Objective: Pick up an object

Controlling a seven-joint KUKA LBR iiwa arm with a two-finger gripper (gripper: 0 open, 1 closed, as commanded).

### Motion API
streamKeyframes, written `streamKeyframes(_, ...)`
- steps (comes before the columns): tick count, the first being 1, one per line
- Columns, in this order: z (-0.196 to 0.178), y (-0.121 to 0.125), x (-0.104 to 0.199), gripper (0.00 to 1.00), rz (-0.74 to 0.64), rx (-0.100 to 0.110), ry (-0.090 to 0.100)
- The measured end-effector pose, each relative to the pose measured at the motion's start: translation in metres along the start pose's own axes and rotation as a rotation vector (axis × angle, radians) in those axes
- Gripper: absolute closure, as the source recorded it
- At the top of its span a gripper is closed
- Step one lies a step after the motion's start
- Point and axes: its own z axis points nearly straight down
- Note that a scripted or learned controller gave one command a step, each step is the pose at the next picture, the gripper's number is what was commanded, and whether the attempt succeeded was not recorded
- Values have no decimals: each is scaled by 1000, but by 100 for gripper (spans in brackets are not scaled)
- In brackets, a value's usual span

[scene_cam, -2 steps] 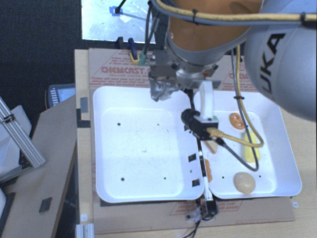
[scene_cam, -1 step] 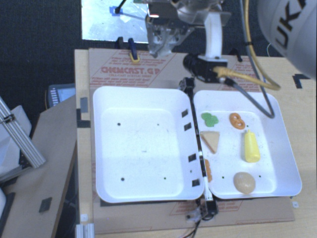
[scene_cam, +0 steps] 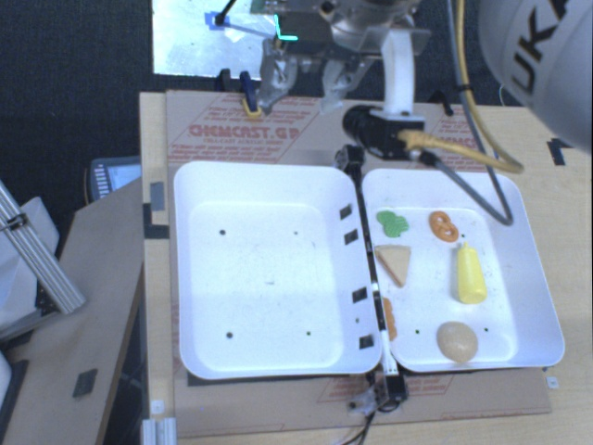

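Gripper (scene_cam: pixel 304 74) hangs above the bench behind both bins, fingers apart around nothing.
In the right bin (scene_cam: pixel 528 248), the yellow bottle (scene_cam: pixel 470 273) lies lengthwise, cap toward the far wall, beside the sandwich wedge (scene_cam: pixel 396 264).

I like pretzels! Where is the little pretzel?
The pretzel lies in the right bin, near its far edge, right of the green piece and above the yellow bottle.

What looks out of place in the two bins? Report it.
One thing: a small orange-brown item sits wedged against the divider side of the right bin, partly hidden by the wall. The green piece, pretzel, sandwich wedge, yellow bottle and beige ball lie loose, undamaged.
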Motion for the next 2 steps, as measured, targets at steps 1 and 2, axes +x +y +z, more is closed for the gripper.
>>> streamKeyframes(1, 0, 0, 0, 0, 0, 0, 0)
streamKeyframes(2, 0, 0, 0, 0, 0, 0, 0)
